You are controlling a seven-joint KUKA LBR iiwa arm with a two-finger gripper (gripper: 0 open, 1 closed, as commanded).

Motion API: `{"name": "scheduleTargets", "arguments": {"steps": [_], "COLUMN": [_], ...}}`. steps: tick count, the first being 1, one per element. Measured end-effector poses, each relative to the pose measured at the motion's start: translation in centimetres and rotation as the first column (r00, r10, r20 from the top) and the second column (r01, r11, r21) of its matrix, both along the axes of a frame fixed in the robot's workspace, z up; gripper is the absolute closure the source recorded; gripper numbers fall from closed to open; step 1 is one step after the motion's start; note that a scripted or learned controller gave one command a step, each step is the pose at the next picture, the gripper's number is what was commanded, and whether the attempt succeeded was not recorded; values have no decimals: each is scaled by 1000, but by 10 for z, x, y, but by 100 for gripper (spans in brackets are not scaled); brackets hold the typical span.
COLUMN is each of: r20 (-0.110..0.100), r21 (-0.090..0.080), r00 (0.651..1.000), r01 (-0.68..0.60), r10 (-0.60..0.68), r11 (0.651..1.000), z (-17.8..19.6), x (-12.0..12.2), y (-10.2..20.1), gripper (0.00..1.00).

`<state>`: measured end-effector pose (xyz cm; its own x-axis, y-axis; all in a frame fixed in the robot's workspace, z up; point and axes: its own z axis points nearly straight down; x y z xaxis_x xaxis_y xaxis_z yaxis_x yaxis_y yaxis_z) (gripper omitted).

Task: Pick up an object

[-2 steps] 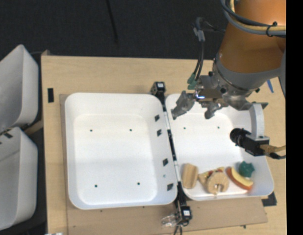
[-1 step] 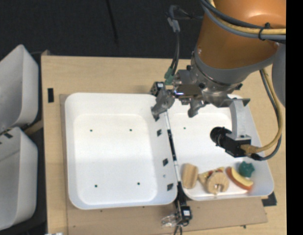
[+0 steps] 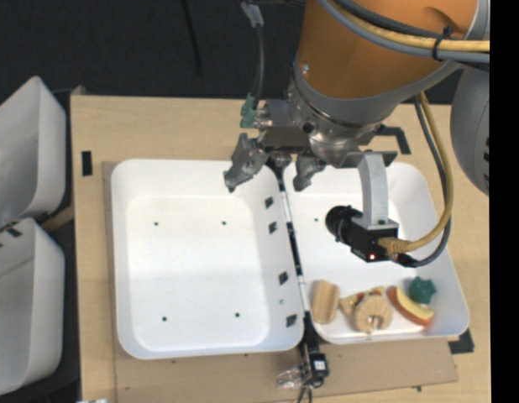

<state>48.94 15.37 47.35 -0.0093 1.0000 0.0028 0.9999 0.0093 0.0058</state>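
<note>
My gripper [image 3: 270,172] hangs over the divider between the two bins, near their far edge. Its two grey fingers [image 3: 241,164] are spread apart with nothing between them. In the right bin [image 3: 427,200], several small objects lie along the near edge: a tan wooden block [image 3: 324,300], a light wooden piece with a round knob [image 3: 369,310], and a red-skinned apple slice [image 3: 408,306] with a small teal piece [image 3: 422,289] beside it. All of them lie well below and to the right of the gripper.
The left bin [image 3: 133,225] sits next to the right one, joined by a black-clipped seam [image 3: 287,242]. A black camera module [image 3: 358,232] with a cable hangs from the wrist over the right bin. White padded shapes [image 3: 20,158] stand at the far left.
</note>
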Motion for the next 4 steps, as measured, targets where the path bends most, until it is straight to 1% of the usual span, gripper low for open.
{"name": "scheduleTargets", "arguments": {"steps": [1, 2, 3, 4], "r20": [4, -6, -10, -4], "r21": [2, -4, -6, -3], "r00": [1000, 1000, 1000, 1000], "r01": [-1, 14, 10, 9], "r10": [1, -14, -10, -9], "r11": [1000, 1000, 1000, 1000], "z": [83, 78, -32, -15], "x": [0, 0, 75, 73], "y": [72, 3, 26, 25], "gripper": [0, 0, 0, 100]}}
